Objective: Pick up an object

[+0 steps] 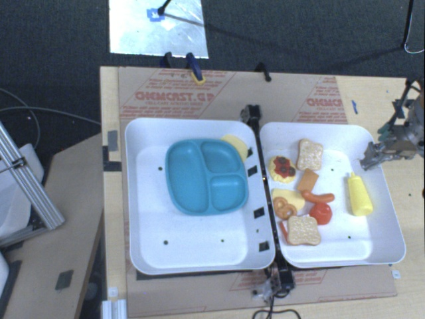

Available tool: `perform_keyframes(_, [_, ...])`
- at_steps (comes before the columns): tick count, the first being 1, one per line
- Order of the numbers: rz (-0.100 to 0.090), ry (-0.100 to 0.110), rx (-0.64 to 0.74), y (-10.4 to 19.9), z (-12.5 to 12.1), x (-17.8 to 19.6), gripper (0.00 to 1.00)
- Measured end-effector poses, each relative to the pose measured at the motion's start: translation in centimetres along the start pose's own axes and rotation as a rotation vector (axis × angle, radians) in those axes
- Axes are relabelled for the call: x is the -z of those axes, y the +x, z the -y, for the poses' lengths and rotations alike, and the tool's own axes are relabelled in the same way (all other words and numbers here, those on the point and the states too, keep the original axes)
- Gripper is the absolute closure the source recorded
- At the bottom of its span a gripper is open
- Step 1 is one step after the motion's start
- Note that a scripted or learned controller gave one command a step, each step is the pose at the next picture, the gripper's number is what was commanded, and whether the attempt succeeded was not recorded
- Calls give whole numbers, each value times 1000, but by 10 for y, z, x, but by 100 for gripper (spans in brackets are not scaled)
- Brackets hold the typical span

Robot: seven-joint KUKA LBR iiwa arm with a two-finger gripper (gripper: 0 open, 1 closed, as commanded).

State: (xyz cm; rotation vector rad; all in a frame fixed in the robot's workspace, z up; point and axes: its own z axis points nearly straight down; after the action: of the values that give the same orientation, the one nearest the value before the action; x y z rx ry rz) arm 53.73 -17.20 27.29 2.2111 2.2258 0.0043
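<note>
Your end effector [373, 157] hangs over the right bin's [382, 244] upper right rim; you cannot tell how it is set. The mustard bottle [359, 194] lies just below it, apart from it, on the bin floor. Left of the bottle sit a sausage [318, 197], tomato [321, 212] and toast [309, 155]. The left bin [153, 244] holds a blue plate [206, 177].

The round pale yellow piece [237, 145] lies partly hidden behind the blue divided plastic plate [206, 177]. The grey two-finger gripper [372, 158] is blurred, its arm cut off at the right edge.
</note>
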Motion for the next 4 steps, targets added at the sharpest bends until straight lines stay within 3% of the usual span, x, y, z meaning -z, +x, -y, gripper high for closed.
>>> perform_keyframes(1, [0,6,-10,-37,43,-16,100])
perform_keyframes(2, [-3,6,0,10,51,-50,100])
perform_keyframes(3, [15,-26,-9,31,36,-153,100])
perform_keyframes(4, [0,-10,1,79,46,-164,100])
